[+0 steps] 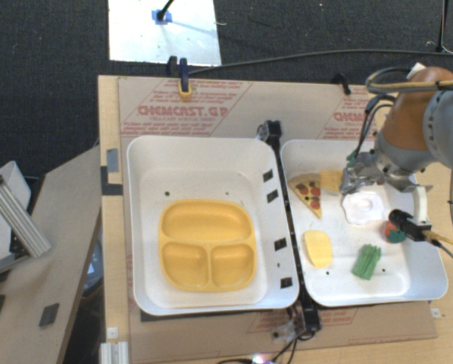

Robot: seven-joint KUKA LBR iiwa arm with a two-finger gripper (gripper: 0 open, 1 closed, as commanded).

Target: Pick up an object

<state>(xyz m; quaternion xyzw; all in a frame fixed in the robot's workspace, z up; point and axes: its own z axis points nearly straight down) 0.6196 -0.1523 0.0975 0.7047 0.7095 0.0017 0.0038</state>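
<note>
Camera view: pincer hides part of white object.

A robotics lab or test bench, seen from above. A grey industrial arm with an orange band reaches over two white bins clamped onto protective board printed "Chemcast GP". Loose cables trail across dark carpet. Toy food lies in one bin.
</note>
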